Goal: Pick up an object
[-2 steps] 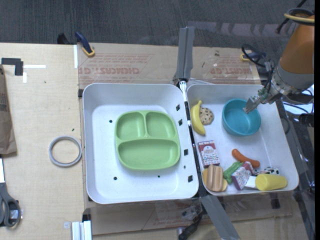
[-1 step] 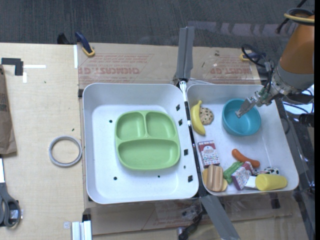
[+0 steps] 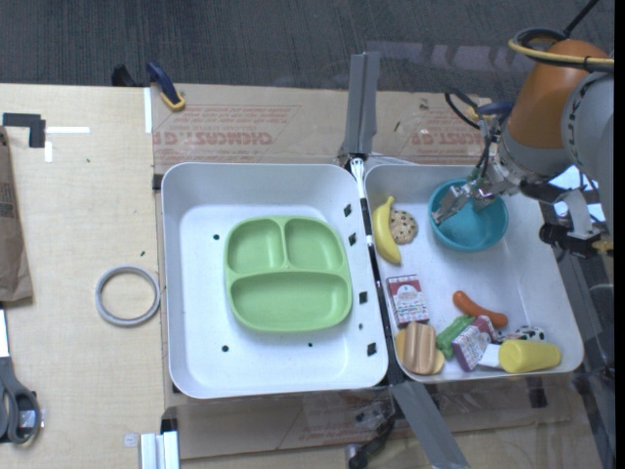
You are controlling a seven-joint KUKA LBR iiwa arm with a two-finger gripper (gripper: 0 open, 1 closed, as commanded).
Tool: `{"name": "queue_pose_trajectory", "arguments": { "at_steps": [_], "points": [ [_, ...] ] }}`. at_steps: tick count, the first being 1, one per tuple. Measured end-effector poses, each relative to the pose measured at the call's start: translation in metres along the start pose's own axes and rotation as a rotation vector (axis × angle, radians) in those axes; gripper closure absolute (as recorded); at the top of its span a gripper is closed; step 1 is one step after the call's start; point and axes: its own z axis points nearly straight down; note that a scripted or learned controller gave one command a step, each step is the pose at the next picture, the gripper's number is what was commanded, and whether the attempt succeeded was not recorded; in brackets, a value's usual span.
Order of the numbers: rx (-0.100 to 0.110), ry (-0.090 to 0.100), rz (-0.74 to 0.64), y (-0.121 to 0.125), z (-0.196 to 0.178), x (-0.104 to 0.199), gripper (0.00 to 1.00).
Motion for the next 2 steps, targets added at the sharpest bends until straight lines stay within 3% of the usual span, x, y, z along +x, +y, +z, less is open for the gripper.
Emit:
{"name": "queue_pose_trajectory", "arguments": {
  "at_steps": [1, 2],
  "points": [
    [0.006, 0.012, 0.061, 0.004, 0.003, -0.005, 0.00],
    [0.006, 0.024, 0.184, -0.009, 0.004, -0.048, 0.00]
  ]
}}
